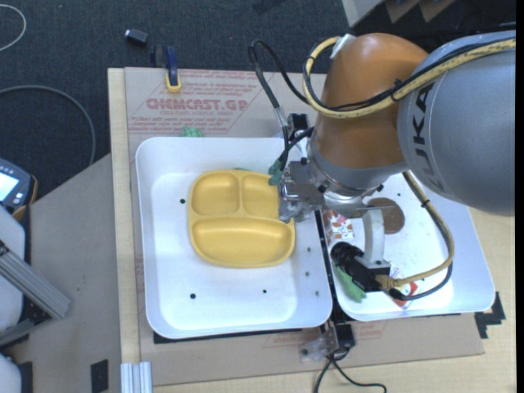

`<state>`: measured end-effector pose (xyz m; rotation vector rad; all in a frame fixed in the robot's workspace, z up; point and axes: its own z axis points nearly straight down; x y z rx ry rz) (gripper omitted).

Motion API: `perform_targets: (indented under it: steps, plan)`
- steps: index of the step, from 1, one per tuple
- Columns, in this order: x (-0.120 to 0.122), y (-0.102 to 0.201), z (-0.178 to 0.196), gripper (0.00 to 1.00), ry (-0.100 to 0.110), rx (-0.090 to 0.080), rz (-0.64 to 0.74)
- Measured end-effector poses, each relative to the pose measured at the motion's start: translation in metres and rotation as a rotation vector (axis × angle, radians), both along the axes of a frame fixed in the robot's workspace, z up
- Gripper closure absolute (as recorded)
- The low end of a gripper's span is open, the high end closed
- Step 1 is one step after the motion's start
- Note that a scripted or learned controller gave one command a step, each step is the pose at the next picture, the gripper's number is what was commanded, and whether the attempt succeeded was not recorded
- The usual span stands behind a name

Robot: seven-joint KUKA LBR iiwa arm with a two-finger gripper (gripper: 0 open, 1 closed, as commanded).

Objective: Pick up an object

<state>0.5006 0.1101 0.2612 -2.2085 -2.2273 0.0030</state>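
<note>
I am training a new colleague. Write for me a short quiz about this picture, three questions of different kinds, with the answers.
1. True or false: the yellow divided plate lies in the left bin.
2. How many compartments does the plate have? A) two B) three C) five
3. Fill in: the arm's wrist band hangs above the ____ between the two bins.

Key: 1 true. 2 B. 3 border; the right bin holds small items, partly hidden under the arm.

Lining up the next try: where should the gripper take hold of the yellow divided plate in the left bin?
Probably its raised outer rim on the left side: the yellow divided plate lies flat, and the arm crowds its right edge. Come down from above, straddling the rim.
</note>
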Motion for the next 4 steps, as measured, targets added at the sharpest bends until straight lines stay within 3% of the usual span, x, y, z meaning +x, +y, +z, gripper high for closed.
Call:
perform_targets:
  steps: [1,2,3,4]
  plan:
    - [-0.018,-0.027,0.129,1.00,-0.021,0.001,-0.009]
    - [-0.023,0.028,0.072,1.00,0.004,-0.002,-0.002]
    - [-0.020,-0.006,0.237,1.00,-0.026,0.003,-0.009]
    - [-0.022,0.052,0.185,1.00,0.002,-0.003,-0.002]
